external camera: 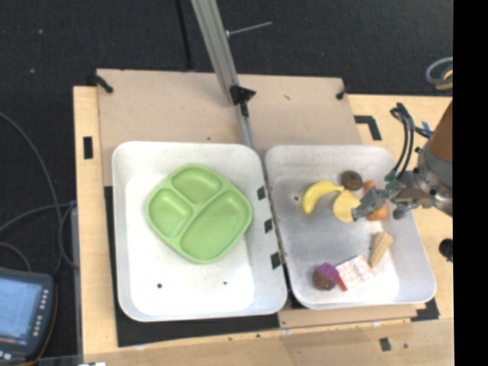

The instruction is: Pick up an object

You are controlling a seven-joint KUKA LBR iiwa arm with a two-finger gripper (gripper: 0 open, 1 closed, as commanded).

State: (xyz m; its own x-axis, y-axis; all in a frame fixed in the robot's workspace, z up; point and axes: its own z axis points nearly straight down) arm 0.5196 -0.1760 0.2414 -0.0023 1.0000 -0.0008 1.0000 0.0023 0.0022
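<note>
Camera view: gripper [371, 203], grip unclear, sits among a banana [318, 194], brown donut [351, 180], cone [379, 248] and red-white packet [355, 271], writing unreadable.

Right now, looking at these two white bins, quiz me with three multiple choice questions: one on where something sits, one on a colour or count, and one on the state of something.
1. Where is the green plate?
A. In the left bin
B. In the right bin
C. On the bare bench

2. What colour is the banana?
A. Red
B. Yellow
C. Blue

3. How many compartments does the plate have?
A. One
B. Five
C. Three

Answers:
1 A, the plate lies flat in the left bin, apart from the food toys in the right bin.
2 B, the curved banana near the middle of the right bin is plainly yellow.
3 C, raised ridges split the plate into two small sections and one larger one.
</note>
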